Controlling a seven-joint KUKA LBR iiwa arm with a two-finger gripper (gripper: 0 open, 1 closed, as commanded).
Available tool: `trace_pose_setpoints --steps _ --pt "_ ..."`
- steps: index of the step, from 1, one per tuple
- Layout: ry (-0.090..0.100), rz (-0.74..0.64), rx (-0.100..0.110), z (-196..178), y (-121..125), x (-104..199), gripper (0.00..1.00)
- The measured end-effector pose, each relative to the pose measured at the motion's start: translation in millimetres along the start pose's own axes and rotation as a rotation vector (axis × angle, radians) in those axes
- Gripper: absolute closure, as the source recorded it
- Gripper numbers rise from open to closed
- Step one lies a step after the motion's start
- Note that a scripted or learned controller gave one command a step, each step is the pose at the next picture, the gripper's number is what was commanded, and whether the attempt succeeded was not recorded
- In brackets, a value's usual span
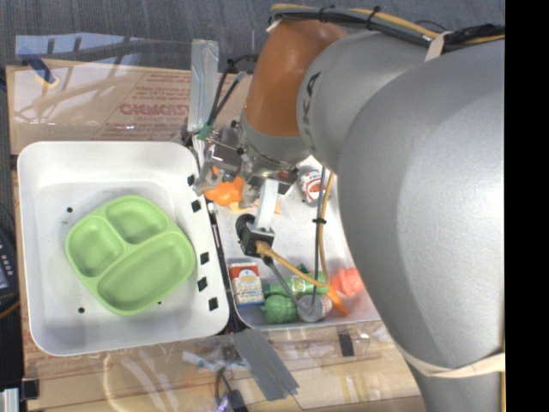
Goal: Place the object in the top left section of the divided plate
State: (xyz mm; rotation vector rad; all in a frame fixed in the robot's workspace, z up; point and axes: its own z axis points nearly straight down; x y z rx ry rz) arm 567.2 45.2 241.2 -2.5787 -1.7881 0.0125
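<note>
A light green divided plate point(130, 252) lies in the left bin point(34, 230); it has two small sections on its upper side and one large section below. My gripper point(221, 174) hangs at the upper left corner of the right bin, close to the wall between the two bins. A small orange object point(226, 195) sits right under the gripper's tip, touching it or very near it. Whether it is gripped cannot be told. The grey arm and its orange band hide most of the right bin.
The near end of the right bin point(360, 318) holds a small red, white and blue box point(247, 284), a green object point(278, 308), a silver can point(312, 306) and a salmon-orange object point(346, 285). A red and white can point(310, 184) lies beside the wrist.
</note>
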Motion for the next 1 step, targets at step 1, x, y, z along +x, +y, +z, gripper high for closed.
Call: trace_pose_setpoints --steps 1 --pt "0.0 0.001 0.0 -0.2 0.3 -0.5 0.0"
